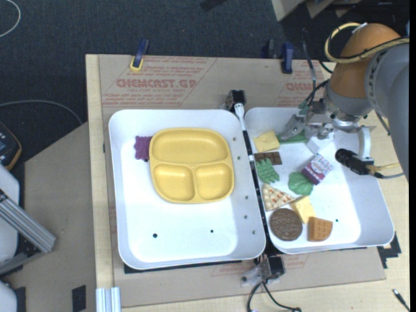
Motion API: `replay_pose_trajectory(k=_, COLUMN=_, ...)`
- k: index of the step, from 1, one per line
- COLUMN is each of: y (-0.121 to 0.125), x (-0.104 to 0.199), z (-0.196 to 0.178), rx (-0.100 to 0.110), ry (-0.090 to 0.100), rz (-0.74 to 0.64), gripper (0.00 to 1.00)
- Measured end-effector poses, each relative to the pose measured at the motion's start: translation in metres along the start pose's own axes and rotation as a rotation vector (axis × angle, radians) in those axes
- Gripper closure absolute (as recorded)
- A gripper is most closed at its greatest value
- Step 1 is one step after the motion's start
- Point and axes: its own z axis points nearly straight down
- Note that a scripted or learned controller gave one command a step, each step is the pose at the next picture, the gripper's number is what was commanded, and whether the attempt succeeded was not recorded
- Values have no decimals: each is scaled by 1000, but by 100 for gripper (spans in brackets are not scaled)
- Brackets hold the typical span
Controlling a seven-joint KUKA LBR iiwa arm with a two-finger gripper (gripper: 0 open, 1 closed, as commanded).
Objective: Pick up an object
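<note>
Tool [311,127] sits low over the back corner of the right-hand bin [374,207], hanging off the grey arm [357,70] with its orange band. Can't tell if it's wide or narrow from this angle, and I don't see anything caught in it.

Closest pickable thing looks like the purple packet [318,168], just in front of the tool and slightly toward the arm's side. My guess: it's light, a bit crinkly and soft, so it could slide or squash. I'd pinch it across the short sides, near the middle.

Clutter is the real problem. A green leafy piece [299,183] is touching the packet on the far side from the arm. A yellow cheese wedge [266,140] and a brown chocolate bar [268,158] lie beside the tool, toward the bin divider. Further out front there's a cookie [286,224], a waffle piece [319,229] and a pizza slice [275,197], all packed close.

The other bin [130,207], well away across the divider, holds a yellow tray [192,164] with something purple [142,147] beside it. Both bins sit on the table [104,83].
</note>
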Motion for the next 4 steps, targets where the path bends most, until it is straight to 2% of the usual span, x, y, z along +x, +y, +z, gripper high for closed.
replay_pose_trajectory(k=1, y=4, x=-1, z=-13, rx=-16, ry=-4, rz=0, gripper=100)
replay_pose_trajectory(k=2, y=10, x=-2, z=-73, rx=8, ry=7, rz=1, gripper=100)
replay_pose_trajectory(k=3, y=11, x=-3, z=-121, rx=9, ry=7, rz=1, gripper=100)
replay_pose_trajectory(k=4, y=5, x=42, z=-117, rx=12, ry=7, rz=1, gripper=100)
